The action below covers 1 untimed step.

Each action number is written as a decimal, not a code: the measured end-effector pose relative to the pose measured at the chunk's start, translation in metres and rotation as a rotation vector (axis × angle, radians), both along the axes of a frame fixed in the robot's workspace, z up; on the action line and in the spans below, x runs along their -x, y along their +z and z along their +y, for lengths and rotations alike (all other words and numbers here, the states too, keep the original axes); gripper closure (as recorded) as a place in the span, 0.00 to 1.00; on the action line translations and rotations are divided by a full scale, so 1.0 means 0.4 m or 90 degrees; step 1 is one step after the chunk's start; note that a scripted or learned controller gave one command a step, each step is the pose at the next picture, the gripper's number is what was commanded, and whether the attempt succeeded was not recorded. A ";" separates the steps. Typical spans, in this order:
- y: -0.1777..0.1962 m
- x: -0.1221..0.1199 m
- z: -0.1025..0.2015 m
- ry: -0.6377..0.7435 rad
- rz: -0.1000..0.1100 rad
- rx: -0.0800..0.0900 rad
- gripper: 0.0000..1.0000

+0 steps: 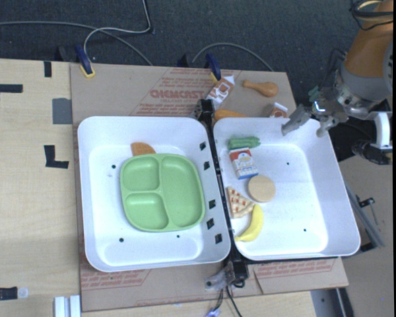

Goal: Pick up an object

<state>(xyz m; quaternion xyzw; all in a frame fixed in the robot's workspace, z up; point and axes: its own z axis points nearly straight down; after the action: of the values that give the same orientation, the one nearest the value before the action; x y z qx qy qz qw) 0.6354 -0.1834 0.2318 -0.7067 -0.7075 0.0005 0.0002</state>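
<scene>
My fingers (308,119) hang spread apart, with nothing between them, over the far right corner of the right bin (330,197). One fingertip points left over the bin's far rim, the other down toward its right rim. Behind them my grey wrist and the orange band (371,48) rise toward the upper right.

The things I could take lie to my left and nearer the camera, all along the left side of the right bin. Closest to my fingers is a green bar (243,142), lying crosswise near the far rim. Just below it is a small carton (244,163) with a red and white top and a blue lower part. Beside and below the carton sits a round tan cookie (261,189). Left of the cookie lies a waffle piece (238,202) with red marks, touching a yellow banana (252,226) that curves toward the near rim. The right half of this bin is bare white floor.

The left bin (99,177) holds a green divided plate (162,192), with an orange piece (143,148) just past its far edge.

On the bench (178,91) beyond the bins, on brown cardboard, lies a tan drumstick (260,87), well apart from my fingers.
</scene>
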 end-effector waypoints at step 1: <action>-0.364 0.197 0.137 0.000 -0.001 -0.001 0.00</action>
<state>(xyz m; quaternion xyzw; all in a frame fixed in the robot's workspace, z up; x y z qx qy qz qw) 0.5565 -0.1288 0.0861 -0.7066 -0.7076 -0.0005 0.0004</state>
